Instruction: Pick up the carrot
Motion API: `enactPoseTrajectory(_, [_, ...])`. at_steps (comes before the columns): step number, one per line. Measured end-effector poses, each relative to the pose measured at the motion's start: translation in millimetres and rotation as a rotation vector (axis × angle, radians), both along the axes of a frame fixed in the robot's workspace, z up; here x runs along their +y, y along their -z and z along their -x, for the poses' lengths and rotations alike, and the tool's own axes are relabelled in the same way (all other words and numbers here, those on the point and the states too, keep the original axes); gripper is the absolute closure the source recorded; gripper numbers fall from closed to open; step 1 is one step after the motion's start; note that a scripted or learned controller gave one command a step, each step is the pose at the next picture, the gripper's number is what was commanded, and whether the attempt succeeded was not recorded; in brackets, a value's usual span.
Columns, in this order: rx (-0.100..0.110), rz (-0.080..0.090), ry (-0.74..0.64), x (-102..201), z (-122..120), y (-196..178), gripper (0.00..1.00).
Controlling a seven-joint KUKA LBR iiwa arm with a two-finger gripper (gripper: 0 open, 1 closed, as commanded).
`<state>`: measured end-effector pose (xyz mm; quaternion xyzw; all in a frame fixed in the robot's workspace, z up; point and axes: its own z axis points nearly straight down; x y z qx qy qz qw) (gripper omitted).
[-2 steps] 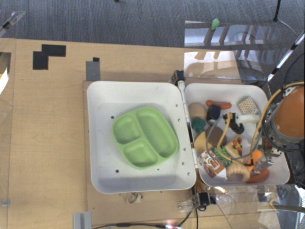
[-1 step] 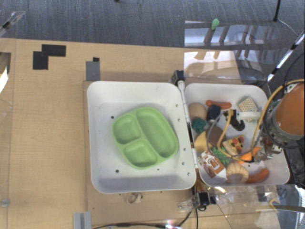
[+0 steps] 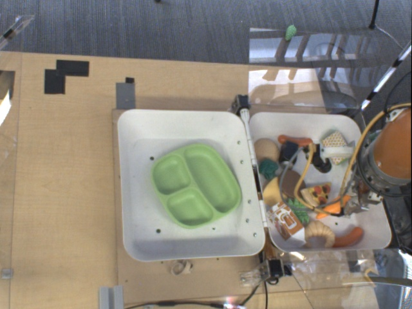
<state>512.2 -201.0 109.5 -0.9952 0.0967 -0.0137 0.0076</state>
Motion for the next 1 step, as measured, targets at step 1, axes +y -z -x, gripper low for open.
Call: enactPoseTrajectory(1, [0.018, 0.005, 0.002, 65.9, -35.4, 22.1, 1.00])
